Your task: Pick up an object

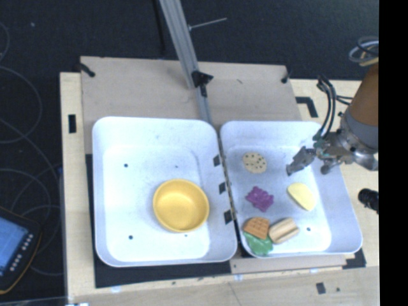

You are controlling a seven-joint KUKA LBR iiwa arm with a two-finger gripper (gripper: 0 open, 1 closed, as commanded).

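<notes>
The right bin [331,234] holds several toy foods: a speckled cookie [254,162], a purple grape cluster [260,198], a yellow wedge [302,196], a tan bread roll [284,229], and an orange waffle [256,227] lying on a green leaf [258,247]. My gripper [310,167] hangs over the bin's right part, just above the yellow wedge and right of the cookie. It is open, and nothing sits between its fingers.
A yellow bowl [181,204] stands in the left bin [108,171]. A grey metal pole [182,37] slants down from the top to the gap between the bins. Cables trail by the arm on the right.
</notes>
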